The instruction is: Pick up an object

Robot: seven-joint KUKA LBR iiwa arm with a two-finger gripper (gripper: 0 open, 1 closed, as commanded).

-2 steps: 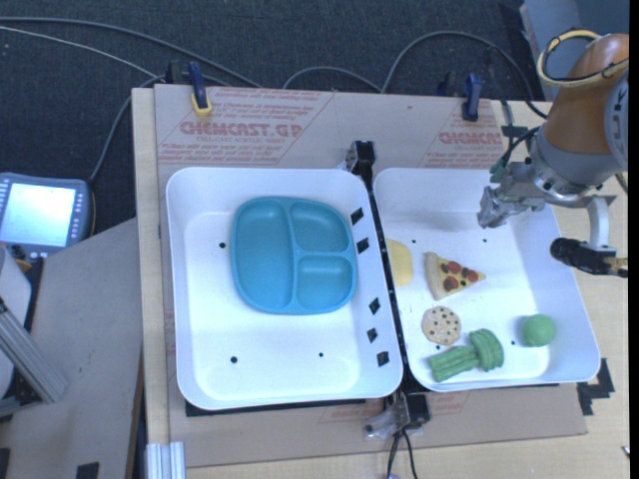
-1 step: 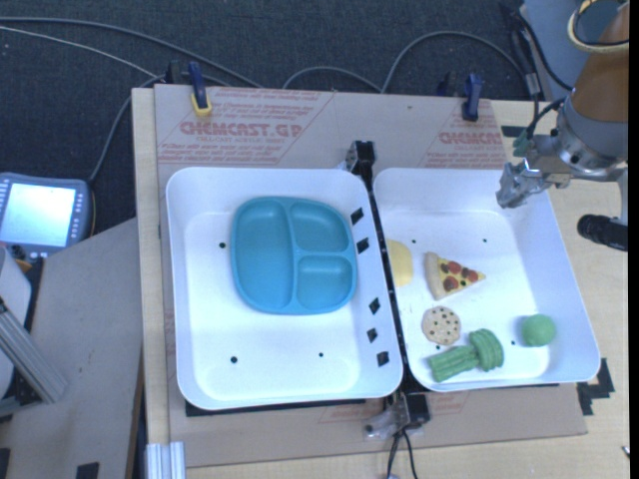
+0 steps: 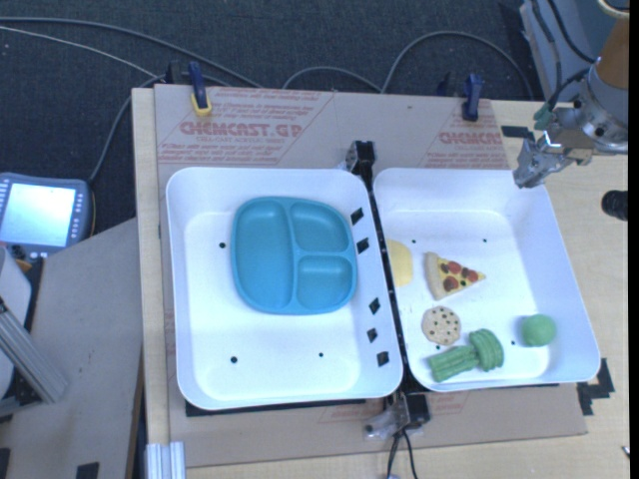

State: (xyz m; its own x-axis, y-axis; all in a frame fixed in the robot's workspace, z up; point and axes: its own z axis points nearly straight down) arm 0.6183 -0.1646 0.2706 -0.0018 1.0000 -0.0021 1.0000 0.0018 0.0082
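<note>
Above the far right corner of the right white bin (image 3: 559, 257), I see the claw (image 3: 526, 173) hovering, holding nothing; whether its tips are apart I cannot tell. Inside that bin lie a pizza slice toy (image 3: 451, 273), a round cookie (image 3: 440, 324), green plastic broccoli (image 3: 467, 355) and a green ball (image 3: 538, 330).

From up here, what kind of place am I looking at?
Probably a robot test bench in a lab: two white bins clamped to a board, toy food like a pizza slice, and loose cables.
</note>
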